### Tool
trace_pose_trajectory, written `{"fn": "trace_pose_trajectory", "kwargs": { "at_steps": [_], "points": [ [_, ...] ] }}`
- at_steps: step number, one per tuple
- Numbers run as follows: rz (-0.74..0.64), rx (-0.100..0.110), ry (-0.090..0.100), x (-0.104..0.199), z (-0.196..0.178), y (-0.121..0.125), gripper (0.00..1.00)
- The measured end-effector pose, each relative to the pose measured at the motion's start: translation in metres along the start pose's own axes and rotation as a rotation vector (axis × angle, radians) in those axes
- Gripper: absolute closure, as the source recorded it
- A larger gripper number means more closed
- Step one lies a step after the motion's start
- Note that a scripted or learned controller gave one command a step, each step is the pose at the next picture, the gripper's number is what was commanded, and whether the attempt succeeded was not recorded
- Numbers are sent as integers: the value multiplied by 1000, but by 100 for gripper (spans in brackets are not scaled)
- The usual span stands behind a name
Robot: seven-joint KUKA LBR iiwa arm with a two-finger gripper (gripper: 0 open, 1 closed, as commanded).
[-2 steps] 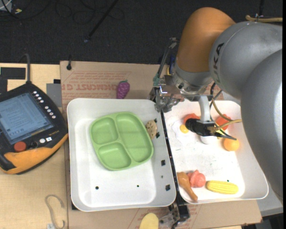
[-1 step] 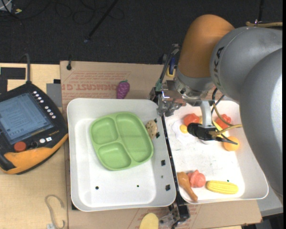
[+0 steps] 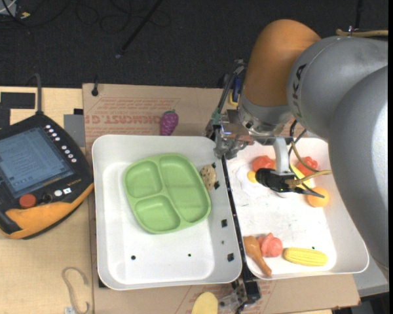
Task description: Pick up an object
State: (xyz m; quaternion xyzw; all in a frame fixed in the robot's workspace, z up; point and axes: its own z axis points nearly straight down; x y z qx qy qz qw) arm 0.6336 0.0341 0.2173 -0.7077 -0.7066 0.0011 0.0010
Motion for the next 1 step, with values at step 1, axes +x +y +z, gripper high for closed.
{"fn": "trace_pose_trajectory", "kwargs": {
  "at_steps": [1],
  "points": [
    [-1, -2, 0, 4, -5, 8, 100]
  ]
}}
